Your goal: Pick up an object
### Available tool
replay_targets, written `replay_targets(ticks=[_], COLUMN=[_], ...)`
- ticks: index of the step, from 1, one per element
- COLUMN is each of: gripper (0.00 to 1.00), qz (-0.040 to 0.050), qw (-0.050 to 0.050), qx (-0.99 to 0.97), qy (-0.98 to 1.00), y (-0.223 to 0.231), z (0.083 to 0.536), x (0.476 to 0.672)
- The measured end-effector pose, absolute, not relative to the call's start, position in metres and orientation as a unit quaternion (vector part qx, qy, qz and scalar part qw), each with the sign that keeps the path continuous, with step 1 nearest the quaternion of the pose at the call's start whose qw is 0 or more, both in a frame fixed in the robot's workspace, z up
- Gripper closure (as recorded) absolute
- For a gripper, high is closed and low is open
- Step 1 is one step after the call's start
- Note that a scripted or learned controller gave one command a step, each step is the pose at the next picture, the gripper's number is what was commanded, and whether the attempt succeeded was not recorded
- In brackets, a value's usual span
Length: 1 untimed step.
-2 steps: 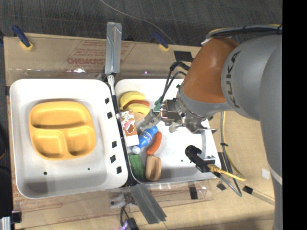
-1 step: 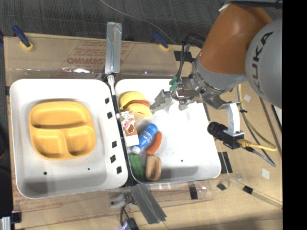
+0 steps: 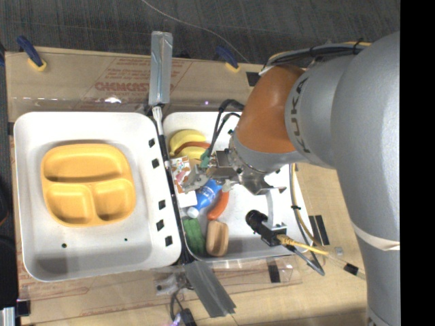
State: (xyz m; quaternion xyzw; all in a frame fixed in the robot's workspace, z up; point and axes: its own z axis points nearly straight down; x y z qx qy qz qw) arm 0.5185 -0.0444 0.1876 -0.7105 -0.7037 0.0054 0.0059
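My gripper is low in the right bin, at its left side, under the grey and orange wrist. It hangs over a red and white packet and just above a blue bottle. A yellow banana lies behind it at the bin's far end. An orange carrot lies beside the bottle. A green item and a tan bread-like piece sit at the near end. The arm hides the bin's right half.
The left bin holds a yellow divided tray. A grey divider with black clips runs between the bins. Cables and a black connector hang beside the wrist over the right bin.
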Motion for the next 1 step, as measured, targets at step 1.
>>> replay_targets(ticks=[1], gripper=[0.00], qz=[0.0007], qw=[0.001], qx=[-0.723], qy=[-0.691], y=[-0.1057], z=[0.0915], x=[0.5013])
